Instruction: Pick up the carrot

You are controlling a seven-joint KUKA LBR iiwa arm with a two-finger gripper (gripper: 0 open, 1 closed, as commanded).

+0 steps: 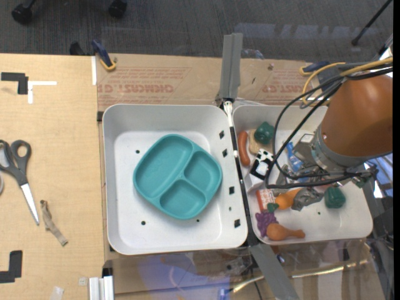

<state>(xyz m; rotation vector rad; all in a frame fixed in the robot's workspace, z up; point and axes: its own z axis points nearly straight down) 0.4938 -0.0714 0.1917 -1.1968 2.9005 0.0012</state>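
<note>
My arm (362, 114) runs off the right edge, so past the orange band there's no telling how the rest of it sits. It also hangs right over the right bin (325, 233), hiding a good chunk of the floor and the far right wall. My gripper (304, 200) is buried in cables and its own shadow (honestly can't make out how the fingers stand). The carrot (286, 200) is only partly showing, its right end tucked under the gripper. The green thing (335, 197) beside it is too blobby to name. The hot dog (244, 147) is half lost against the bin divider. Chair wheels (25, 10) are clipped at the top.
</note>
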